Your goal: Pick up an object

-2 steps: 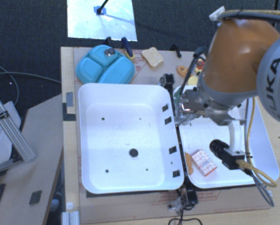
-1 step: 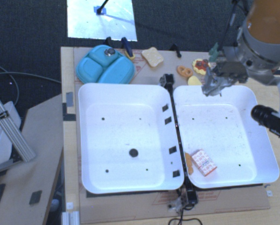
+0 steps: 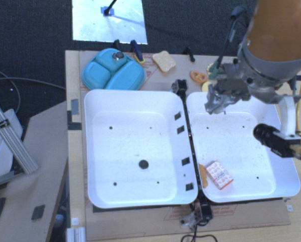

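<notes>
Two white bins sit side by side on the worktop (image 3: 75, 150), and play runs from the left bin (image 3: 97, 150): one small dark disc (image 3: 143, 164) lies alone on its floor. Behind that bin's far rim rest a blue sectioned plate (image 3: 114, 70), a toast slice (image 3: 164, 61) and a pretzel (image 3: 198, 76), probably parked spares. Right of it, in the right bin (image 3: 286, 180), a small orange-and-white box (image 3: 219, 174) lies at the near-left corner, likeliest pick. The hand (image 3: 217, 104) hangs over that bin's far edge, well apart from the box; too blurred to tell spread or pressed together. The arm's bulk hides the far-right corner.
</notes>
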You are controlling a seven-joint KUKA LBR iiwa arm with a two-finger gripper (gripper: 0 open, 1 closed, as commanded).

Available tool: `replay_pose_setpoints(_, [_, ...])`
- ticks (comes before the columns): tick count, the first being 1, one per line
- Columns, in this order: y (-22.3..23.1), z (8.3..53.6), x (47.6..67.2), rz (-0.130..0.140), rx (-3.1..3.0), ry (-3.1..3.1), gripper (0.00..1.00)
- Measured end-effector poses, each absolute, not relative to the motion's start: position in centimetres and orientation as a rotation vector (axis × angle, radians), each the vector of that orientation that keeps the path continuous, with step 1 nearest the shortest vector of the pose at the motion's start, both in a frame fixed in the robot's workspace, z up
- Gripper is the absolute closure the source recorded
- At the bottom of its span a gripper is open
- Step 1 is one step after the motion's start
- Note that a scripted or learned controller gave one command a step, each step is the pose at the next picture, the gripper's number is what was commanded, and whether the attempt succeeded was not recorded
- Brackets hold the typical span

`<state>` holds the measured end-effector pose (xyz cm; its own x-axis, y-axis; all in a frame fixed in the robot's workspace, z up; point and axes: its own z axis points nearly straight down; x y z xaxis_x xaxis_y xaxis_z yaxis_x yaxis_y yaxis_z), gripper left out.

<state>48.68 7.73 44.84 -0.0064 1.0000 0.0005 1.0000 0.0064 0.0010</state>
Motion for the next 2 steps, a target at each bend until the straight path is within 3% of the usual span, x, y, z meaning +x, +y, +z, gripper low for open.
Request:
replay_pose_setpoints(1, [13.2, 42.5, 48.6, 0.002, 2.212, 2.231, 1.0])
replay_pose_setpoints(2, [13.0, 43.8, 48.7, 0.008, 2.207, 2.231, 1.0])
